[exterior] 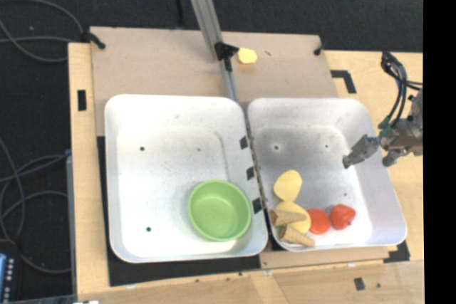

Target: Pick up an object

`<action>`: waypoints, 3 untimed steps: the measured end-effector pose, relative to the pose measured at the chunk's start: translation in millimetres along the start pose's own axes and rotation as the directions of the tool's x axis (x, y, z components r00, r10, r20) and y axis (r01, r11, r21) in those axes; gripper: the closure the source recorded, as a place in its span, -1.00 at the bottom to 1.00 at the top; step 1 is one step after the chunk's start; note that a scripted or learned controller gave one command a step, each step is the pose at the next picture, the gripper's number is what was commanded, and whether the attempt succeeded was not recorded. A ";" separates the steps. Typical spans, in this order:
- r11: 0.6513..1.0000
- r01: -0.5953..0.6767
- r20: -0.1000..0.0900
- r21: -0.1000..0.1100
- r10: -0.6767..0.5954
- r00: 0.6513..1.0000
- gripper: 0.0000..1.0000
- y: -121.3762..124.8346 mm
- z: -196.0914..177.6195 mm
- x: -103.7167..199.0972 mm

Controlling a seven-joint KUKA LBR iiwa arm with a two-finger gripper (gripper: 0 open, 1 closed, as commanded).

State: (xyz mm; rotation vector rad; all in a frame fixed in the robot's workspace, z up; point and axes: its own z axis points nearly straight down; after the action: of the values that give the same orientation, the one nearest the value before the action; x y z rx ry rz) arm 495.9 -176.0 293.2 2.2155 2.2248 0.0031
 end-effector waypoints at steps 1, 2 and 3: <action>1.000 -0.001 0.000 -0.001 0.001 1.000 -1.00 0.0 0.0 -0.2; 1.000 -0.005 0.002 0.007 0.005 1.000 -1.00 4.2 55.7 -10.1; 1.000 -0.005 0.001 0.008 0.005 1.000 -1.00 9.8 116.8 -10.8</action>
State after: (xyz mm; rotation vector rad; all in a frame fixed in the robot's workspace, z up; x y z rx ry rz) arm 506.0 -186.7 176.4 2.2247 2.2221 -0.0066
